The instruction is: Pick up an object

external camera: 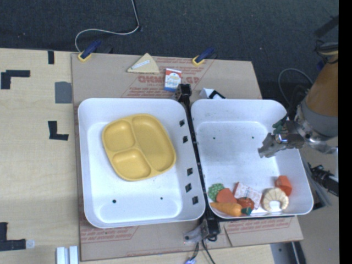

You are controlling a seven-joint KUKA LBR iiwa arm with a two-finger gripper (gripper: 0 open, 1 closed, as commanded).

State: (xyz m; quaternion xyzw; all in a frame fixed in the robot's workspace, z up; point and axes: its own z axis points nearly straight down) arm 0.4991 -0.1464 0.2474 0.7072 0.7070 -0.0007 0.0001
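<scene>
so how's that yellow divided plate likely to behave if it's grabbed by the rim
The yellow three-compartment plastic plate looks rigid, so it probably won't flop. It lies flat in the left white bin, with a low rim, so the fingers may struggle to get under it. Its glossy surface could be slippery, and it would likely tilt when lifted by one edge.

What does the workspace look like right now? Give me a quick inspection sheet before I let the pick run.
Surface: cardboard sheet on the bench, under two white bins.
Job's things: toy foods along the right bin near wall: carrot, green piece, orange block, cream pastry.
Clutter: yellow divided plate in the left bin; small carton and wedge behind the bins.
Grippers: gripper above the right bin's right side, nothing seen between its fingers.
Cables: white cable on the dark floor.
Surroundings: blue clamps on the cardboard.
</scene>
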